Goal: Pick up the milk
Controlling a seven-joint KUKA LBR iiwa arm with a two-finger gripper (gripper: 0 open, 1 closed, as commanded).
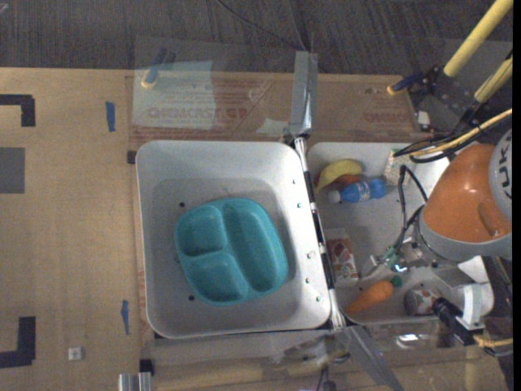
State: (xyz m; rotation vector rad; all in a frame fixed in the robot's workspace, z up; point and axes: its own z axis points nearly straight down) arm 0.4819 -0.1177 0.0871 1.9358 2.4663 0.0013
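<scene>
Gripper (pixel 396 261) low in right bin (pixel 370 157), finger state untellable (arm overhead); milk carton (pixel 343 257) lying at its nine o'clock.

Two shallow white bins sit side by side on a wooden bench. The left bin (pixel 155 218) holds a teal divided tray (pixel 232 251) lying flat near its middle. In the right bin (pixel 366 157), a banana (pixel 340 172) lies at the far end, touching a blue bottle (pixel 361 191). A small milk carton (pixel 342 257) rests against the left wall, and a carrot (pixel 373 294) lies just below it. The gripper (pixel 393 261) hangs low just above the carrot, under the arm's orange band (pixel 464 198).
</scene>
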